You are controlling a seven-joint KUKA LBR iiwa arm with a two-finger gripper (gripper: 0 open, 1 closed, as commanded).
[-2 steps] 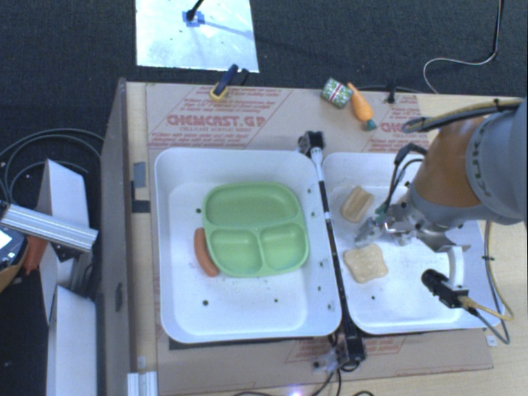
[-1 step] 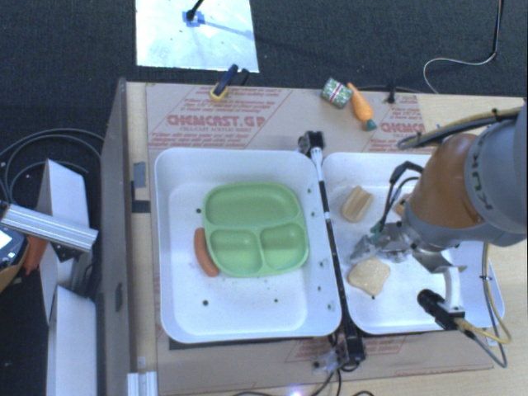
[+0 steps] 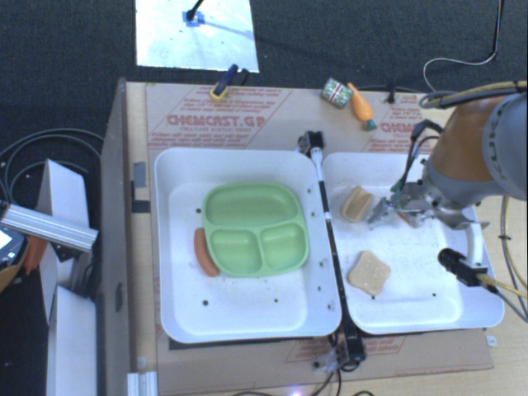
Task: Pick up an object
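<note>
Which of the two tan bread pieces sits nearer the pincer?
The upper bread piece, just left of the pincer; the other bread piece lies toward the right bin's front.

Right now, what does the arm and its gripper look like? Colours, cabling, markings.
The arm is a rounded grey casing with a broad orange band above the wrist. A thin dark cable loops down along the wrist toward the gripper, which is small, metallic grey and dark, with a bit of orange-red beside it. No legible markings.
</note>
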